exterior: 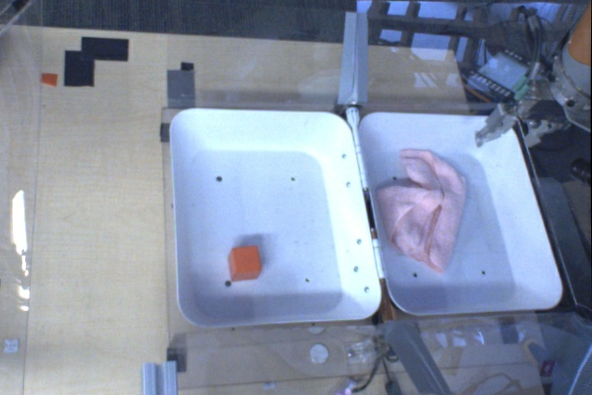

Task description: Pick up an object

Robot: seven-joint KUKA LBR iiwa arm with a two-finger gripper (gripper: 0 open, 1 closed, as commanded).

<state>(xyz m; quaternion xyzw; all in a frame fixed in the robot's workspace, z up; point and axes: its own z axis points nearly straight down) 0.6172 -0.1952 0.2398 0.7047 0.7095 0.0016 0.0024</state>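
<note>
Gripper (495, 127) first: you will find it at the upper right corner of the right bin (546, 277), poised over the rim near the arm's grey wrist. Whether it is parted or closed you cannot tell from this slant, since the tips blur into the cabling behind them. Nothing visible sits between them, so treat it as carrying nothing.

As for progress, judge the task as barely begun. No object has been lifted; both candidates lie on the bin floors. What is left for you is the whole pick: choosing a target, descending, closing, and raising it clear.

Your nearer option is the pink cloth (427, 208), crumpled in a loose heap in the middle of the right bin, a little toward the divider, well apart from where the gripper hangs. Your other option is the orange block (245, 263), resting in the lower left part of the left bin (185, 199), apart from every wall.

Count them up: two white bins side by side on the worktop (92, 217), one cloth, one block, one object per bin.
</note>
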